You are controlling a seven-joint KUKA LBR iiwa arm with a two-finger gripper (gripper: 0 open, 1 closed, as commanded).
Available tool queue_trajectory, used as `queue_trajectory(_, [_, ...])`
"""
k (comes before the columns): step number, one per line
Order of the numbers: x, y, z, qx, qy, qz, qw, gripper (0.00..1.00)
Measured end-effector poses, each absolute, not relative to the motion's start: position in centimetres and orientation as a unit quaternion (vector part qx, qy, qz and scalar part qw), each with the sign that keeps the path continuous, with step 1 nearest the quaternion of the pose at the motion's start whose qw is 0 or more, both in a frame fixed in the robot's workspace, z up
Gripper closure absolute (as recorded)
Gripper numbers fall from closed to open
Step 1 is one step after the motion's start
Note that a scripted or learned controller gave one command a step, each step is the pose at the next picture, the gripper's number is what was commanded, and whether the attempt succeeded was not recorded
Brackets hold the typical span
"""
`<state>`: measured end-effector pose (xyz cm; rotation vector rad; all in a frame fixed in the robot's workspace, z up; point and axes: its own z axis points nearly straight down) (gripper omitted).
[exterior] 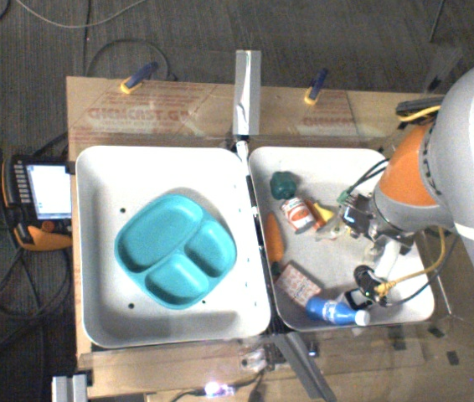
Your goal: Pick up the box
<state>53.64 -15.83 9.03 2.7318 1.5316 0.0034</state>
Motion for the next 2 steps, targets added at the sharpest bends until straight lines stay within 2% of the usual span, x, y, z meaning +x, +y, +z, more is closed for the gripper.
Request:
queue_trajectory(1, [63.0,-16.9,13.3,0.880,0.475,-0.0024,0.001,0.00])
queue_trajectory(2, [64.1,-20.3,15.6,0.882,0.471,-0.0023,0.001,0.00])
